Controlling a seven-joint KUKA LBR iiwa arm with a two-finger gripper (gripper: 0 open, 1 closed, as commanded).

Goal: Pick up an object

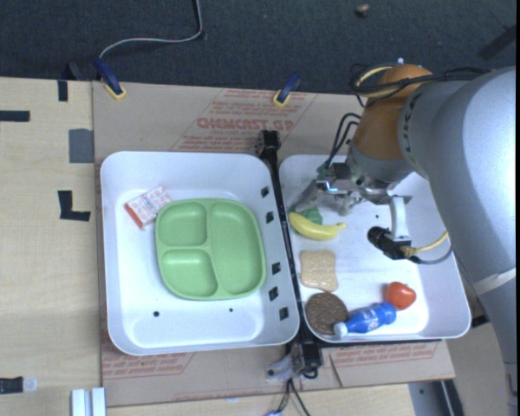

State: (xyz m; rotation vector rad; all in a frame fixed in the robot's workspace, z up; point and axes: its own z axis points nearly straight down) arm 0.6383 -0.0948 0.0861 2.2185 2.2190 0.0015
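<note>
We are observing the grey arm [468,146] reaching in from the right, its gripper [329,191] hanging just above the curved yellow banana [316,225] in the right bin [442,319]; we cannot tell its opening. A glossy green 3-compartment plate [211,248] is occupying the left bin [121,232].

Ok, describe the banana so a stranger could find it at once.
Look in the right bin, the one the grey arm reaches into. The banana lies near that bin's left wall, in its upper half, just below the gripper and above the tan cracker. It is the only yellow, curved thing there.
</note>
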